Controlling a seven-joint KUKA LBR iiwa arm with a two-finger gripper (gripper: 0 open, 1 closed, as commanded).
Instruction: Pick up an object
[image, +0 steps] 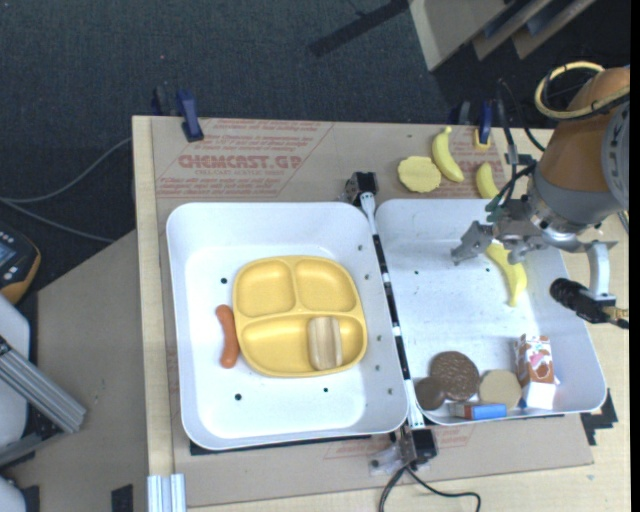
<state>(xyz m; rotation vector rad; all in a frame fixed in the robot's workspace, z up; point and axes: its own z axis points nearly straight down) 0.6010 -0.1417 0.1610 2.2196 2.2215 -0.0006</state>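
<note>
At the frame's right, the gripper (492, 245) hangs over the right bin (440, 300) with fingers spread, nothing between them. A banana (508, 272) lies just beside one fingertip; a close from here could nudge it away.
</note>
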